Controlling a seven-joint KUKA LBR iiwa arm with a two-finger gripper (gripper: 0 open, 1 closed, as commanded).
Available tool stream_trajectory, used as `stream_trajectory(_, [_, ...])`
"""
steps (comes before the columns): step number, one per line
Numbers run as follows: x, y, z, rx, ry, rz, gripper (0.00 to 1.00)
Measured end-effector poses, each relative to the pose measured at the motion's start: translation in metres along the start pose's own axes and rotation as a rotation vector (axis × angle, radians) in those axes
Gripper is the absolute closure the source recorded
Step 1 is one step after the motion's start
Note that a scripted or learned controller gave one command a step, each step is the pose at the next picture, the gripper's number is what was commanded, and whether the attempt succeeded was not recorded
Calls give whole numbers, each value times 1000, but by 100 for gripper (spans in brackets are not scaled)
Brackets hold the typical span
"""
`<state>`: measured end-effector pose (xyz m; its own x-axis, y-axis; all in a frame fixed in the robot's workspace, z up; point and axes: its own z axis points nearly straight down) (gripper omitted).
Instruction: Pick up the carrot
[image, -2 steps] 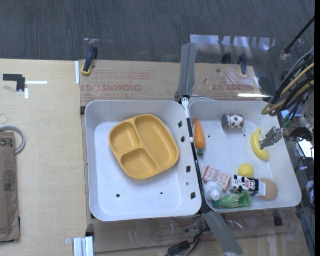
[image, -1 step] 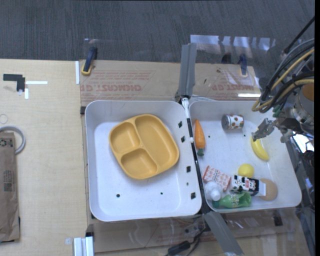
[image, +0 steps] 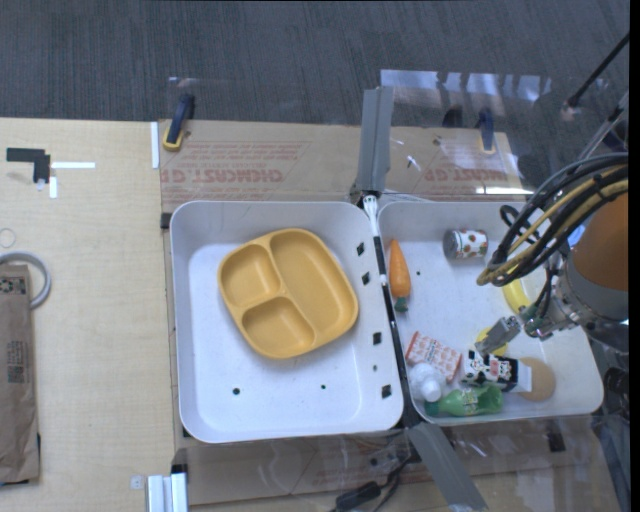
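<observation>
Here the carrot lies by the right bin's left wall, tool state unclear.

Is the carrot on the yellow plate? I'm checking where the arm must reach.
No: the carrot lies in the right bin by its left wall, while the yellow plate sits in the left bin.

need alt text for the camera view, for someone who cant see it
A robot arm's gripper hangs over the right bin, apart from the carrot lying along that bin's left wall. A small can, a carton and other small items share that bin; the left bin holds a yellow divided plate.
</observation>
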<state>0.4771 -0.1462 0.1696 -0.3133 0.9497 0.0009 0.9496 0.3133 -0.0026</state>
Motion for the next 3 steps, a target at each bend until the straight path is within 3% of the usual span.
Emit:
stream_trajectory(1, [-1,0,-8,1,0,3,100])
stream_trajectory(2, [26,67,57,-1,-2,-115,100])
stream_trajectory(3, [31,86,-22,-2,-3,-95,100])
